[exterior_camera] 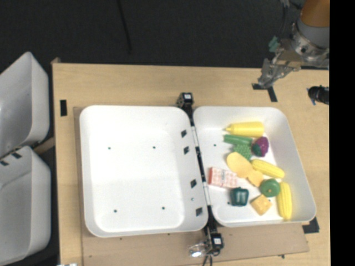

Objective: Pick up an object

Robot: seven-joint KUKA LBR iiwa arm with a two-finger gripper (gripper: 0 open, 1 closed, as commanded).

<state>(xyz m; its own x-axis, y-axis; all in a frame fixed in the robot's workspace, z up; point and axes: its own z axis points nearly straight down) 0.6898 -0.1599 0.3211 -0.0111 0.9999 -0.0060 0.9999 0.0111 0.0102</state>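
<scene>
Objects for the pick all lie in the right bin [288,127], crowded toward its middle and near side, while our gripper [267,77] hangs above the bare surface [222,85] beyond that bin's far rim, holding nothing. Whether its fingers are spread or pressed together we cannot tell (they are small and dark against the surface).

We judge the main risk to be the crowding. The yellow corn at the far end [245,128] sits just beside the green pod [237,140] and purple piece [260,145]; lower down, the yellow banana-like piece [268,168], green pepper [270,188] and long yellow corn [284,200] touch or nearly touch. Fingers coming down there could land on two things at once, or nudge one aside and close on air.

The red-and-white packet [222,177] lies flat and may slip. The dark green cup [239,196] stands a little apart. The left bin [89,165] lies beside, and the hinge clips [194,148] between the bins could catch a low sweep.
</scene>
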